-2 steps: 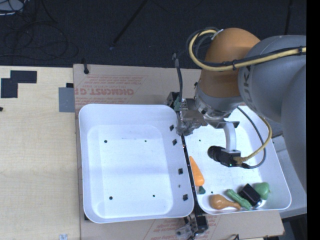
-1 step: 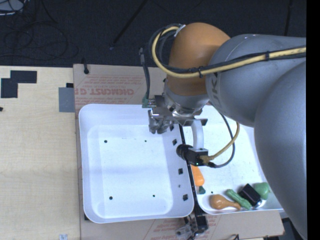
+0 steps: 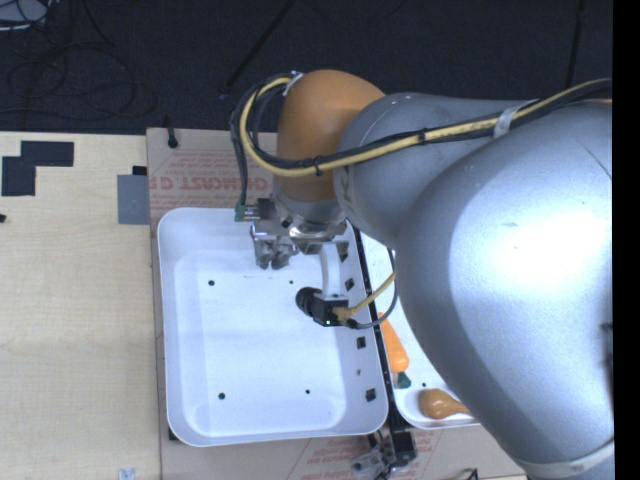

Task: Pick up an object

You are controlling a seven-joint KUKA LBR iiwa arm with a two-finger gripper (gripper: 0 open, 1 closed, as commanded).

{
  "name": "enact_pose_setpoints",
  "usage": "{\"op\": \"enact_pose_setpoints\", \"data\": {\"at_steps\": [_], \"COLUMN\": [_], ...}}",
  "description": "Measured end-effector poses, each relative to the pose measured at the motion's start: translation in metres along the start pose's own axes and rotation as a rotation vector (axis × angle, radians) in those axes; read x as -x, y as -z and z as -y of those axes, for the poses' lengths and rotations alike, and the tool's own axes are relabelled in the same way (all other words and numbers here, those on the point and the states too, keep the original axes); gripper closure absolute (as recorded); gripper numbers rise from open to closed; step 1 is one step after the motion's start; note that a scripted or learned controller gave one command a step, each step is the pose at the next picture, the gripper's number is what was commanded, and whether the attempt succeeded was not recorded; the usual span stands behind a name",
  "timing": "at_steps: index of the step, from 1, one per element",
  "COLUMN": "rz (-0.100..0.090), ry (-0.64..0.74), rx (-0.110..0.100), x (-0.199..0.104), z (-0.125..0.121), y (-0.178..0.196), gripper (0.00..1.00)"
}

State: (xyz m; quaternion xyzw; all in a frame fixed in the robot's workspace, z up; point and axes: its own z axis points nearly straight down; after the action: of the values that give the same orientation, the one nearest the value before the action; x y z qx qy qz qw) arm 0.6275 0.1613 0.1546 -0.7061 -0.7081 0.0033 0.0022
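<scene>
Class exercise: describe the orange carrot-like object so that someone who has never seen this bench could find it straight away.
Start at the right-hand white bin, mostly hidden beneath the big grey arm. Along its left wall, just past the divider between the bins, lies the orange carrot-like object. It is slim and bright orange with a green tip, unlike the rounder, tan object below it.

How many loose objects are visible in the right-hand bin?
2: an orange carrot-like piece by the bin's left wall, and a tan rounded object at its near edge. The arm covers most of that bin; more may be hidden.
</scene>
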Motion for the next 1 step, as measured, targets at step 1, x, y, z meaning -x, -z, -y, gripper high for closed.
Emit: {"op": "enact_pose_setpoints", "data": {"at_steps": [1], "rz": [-0.002], "ry": [0.0], "rx": [0.009], "x": [-0.0319], "z": [-0.0171], "y": [0.0446], "gripper": [1.0]}}
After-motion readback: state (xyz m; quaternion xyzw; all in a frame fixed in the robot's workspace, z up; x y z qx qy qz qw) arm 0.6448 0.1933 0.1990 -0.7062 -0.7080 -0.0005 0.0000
